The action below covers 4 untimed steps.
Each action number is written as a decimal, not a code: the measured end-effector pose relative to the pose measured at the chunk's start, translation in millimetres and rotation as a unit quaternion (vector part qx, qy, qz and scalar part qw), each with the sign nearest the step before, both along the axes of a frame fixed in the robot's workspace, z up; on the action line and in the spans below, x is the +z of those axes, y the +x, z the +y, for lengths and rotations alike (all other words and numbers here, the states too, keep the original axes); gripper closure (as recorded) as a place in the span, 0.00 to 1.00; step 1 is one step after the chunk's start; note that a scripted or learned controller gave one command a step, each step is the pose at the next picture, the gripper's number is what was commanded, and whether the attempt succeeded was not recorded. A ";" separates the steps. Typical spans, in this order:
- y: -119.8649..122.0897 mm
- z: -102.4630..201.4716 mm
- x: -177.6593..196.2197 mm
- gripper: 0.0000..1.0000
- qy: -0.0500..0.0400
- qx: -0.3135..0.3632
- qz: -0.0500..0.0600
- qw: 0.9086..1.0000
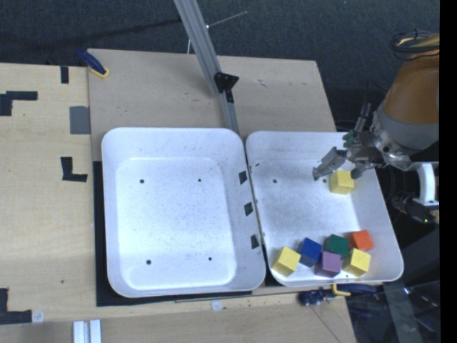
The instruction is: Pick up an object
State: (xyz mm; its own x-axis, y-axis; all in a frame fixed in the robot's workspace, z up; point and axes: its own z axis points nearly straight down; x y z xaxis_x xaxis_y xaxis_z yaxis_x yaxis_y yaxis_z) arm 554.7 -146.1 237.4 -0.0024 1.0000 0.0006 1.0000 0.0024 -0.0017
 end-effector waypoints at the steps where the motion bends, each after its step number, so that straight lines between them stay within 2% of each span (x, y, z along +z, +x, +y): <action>1: 0.0 -0.1 0.0 0.00 0.000 0.000 0.000 1.000; 2: 8.7 -0.9 -56.9 0.00 0.000 0.000 0.002 1.000; 4: 3.1 2.4 -148.0 0.00 -0.001 0.000 0.001 1.000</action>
